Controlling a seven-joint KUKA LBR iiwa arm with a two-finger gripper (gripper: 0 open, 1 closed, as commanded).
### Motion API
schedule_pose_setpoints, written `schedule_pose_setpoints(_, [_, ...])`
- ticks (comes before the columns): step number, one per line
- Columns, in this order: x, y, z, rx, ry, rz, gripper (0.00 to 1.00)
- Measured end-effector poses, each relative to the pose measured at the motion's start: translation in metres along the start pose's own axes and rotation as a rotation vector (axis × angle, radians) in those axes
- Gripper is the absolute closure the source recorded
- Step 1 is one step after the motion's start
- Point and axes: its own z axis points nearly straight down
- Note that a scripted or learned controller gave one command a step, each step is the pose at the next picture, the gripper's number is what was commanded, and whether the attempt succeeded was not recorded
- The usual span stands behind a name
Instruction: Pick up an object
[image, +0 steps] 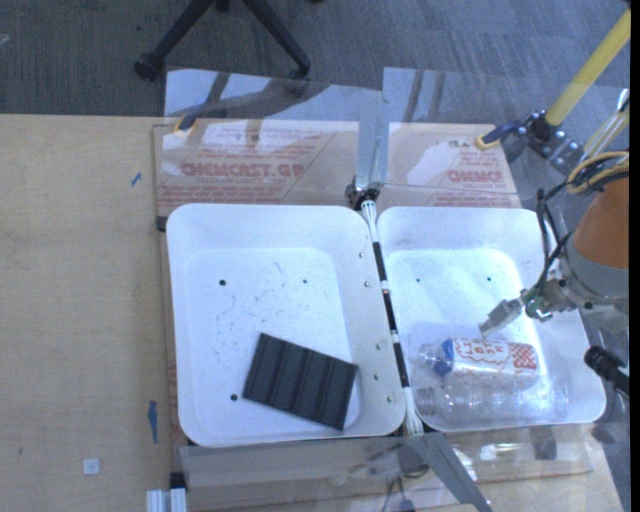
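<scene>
Listing first the clear plastic bottle with a red-and-white label: it lies just below the gripper, long axis crosswise, in the right bin. Finger state we cannot tell. Well leftward, a dark ribbed slab occupies the left bin.

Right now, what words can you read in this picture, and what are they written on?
"CHEMCAST GP", faint red print, on the clear panel behind the left bin.
Red print on the clear panel behind the right bin: looks like the same brand, too faint to read.
Red and white label on the plastic bottle: too small and blurred to read.
</scene>
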Motion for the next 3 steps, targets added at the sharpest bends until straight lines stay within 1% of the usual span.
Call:
schedule_pose_setpoints(1, [-0.031,-0.052,0.048,-0.009,-0.002,-0.179,0.0])
schedule_pose_setpoints(2, [0.05,-0.021,0.046,-0.015,-0.007,-0.359,0.0])
schedule_pose_setpoints(3, [0.061,-0.021,0.005,-0.015,-0.011,-0.569,0.0])
